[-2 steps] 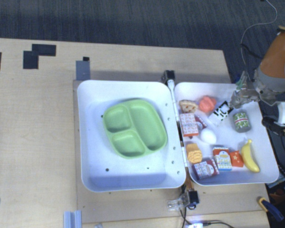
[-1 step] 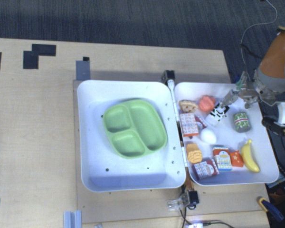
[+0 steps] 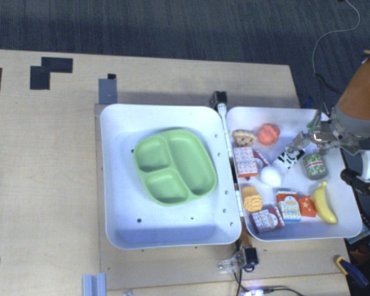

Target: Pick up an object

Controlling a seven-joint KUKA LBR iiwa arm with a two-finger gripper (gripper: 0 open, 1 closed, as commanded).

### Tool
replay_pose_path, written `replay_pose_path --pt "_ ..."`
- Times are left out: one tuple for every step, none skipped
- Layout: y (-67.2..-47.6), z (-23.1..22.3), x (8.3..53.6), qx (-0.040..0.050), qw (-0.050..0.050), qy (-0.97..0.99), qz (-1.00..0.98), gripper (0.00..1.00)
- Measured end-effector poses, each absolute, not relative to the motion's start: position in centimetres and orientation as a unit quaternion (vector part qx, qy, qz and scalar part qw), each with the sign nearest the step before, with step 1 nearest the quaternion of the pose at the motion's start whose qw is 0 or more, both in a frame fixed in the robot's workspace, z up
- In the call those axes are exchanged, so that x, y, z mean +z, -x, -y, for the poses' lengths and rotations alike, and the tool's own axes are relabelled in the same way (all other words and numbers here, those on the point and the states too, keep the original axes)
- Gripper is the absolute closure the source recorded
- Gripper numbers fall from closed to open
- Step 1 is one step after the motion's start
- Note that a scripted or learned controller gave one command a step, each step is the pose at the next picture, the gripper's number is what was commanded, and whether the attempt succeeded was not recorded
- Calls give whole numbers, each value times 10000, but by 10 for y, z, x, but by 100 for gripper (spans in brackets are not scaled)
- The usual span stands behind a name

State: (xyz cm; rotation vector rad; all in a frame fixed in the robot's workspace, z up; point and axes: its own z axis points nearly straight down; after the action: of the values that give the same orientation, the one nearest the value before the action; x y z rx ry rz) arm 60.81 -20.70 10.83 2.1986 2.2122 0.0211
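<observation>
Reaching in over the right bin, the claw is hanging low above the toys near the bin's far edge. Whether it is squeezing or let go is too hard to tell, because its dark tip is mixing with a black-and-white toy right under it. Nothing is clearly sitting in its grip.

That black-and-white toy is looking like the thing to pick up (only a guess). It is lying in the middle of the right bin, a bit toward the far edge. Its long side is running slantwise, from the near-left up toward the far-right corner, along the same line as the claw.

Just beside it, a white egg is sitting on the near side, and a green jar is standing toward the right edge. A pink ball is resting near the far edge, and a banana is lying near the near-right corner. The green plate is sitting in the left bin, well apart.

What could go wrong? The toys are crowding close, so the claw may be bumping the egg and rolling it away, or knocking the jar over. The toy is small too, so it may be slipping out sideways.
</observation>
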Motion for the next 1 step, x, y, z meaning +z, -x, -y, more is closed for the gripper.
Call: replay_pose_path --pt "-612 206 123 105 154 -7035 -7104 100"
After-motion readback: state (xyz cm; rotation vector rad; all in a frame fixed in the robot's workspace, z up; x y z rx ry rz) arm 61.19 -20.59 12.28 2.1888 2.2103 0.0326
